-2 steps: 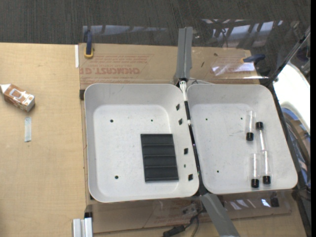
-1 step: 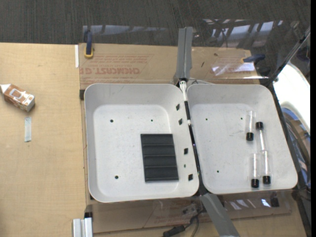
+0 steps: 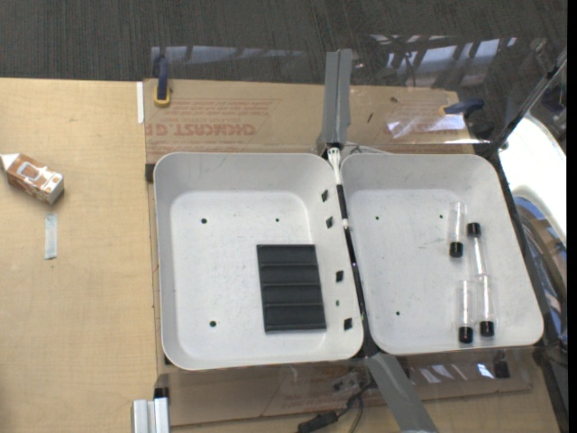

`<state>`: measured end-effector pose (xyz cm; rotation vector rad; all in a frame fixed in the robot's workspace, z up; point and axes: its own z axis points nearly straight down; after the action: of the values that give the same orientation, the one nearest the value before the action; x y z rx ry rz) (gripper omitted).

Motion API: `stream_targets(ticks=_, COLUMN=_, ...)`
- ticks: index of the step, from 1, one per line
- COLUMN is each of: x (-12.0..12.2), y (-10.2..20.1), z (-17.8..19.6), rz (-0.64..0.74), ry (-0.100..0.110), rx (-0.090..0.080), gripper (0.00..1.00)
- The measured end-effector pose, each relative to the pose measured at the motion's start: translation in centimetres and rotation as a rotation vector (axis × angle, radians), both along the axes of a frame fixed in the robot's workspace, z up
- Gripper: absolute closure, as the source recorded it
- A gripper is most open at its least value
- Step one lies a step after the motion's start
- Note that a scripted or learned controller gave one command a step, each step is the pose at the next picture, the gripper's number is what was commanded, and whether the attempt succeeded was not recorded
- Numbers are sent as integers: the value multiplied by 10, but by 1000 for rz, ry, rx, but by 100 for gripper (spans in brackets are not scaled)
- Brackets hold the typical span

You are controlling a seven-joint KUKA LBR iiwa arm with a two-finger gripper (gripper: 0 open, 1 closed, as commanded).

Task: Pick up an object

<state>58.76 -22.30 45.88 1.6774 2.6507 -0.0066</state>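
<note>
A black ribbed rectangular block [image 3: 290, 287] lies flat in the left bin [image 3: 180, 242], toward its front middle. Two clear plastic tubes with black caps lie in the right bin [image 3: 406, 197], near its right side: one [image 3: 456, 228] is short and further back, the other [image 3: 478, 282] runs lengthwise toward the front, with capped ends near the front wall.
A small brown and white box [image 3: 34, 179] sits on the wooden bench at the far left, with a pale strip [image 3: 50, 238] just in front of it. Cardboard [image 3: 234, 120] lies behind the bins. A grey divider post [image 3: 337, 97] stands between the bins at the back.
</note>
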Motion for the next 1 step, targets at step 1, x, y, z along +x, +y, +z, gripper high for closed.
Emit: stream_targets(ticks=1, x=1, y=0, z=8, rz=2, ry=0, rx=-1, gripper=100)
